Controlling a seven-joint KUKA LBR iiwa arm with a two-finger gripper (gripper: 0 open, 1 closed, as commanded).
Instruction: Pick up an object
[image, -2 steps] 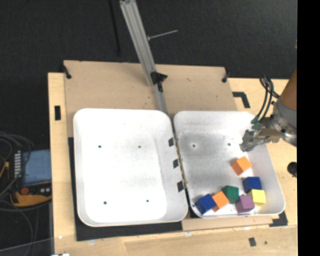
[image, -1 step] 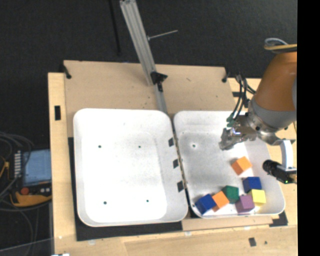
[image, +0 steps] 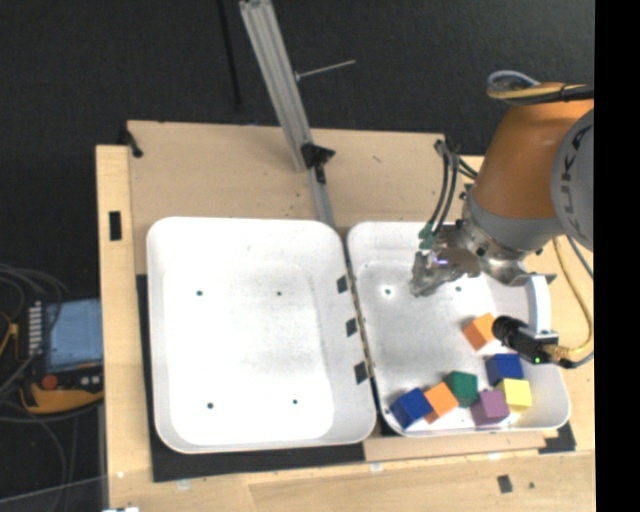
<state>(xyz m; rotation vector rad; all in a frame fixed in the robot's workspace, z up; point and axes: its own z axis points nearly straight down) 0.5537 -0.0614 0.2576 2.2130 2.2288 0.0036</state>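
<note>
Blocks lie scattered in the right bin (image: 400, 250), all toward its near end: a blue block (image: 410, 407), an orange block (image: 440, 399) touching it, a green block (image: 462, 385), a purple block (image: 489, 406), a yellow block (image: 517, 393) and another blue one (image: 503, 368), with a second orange block (image: 480, 330) a little apart toward the bin's far end. From where I stand the gripper (image: 428, 275) hangs over the bare floor of that same bin, nearer its far end and well apart from the blocks, and I cannot tell how it is set. Beside that bin on the other side sits the left bin (image: 250, 330).
</note>
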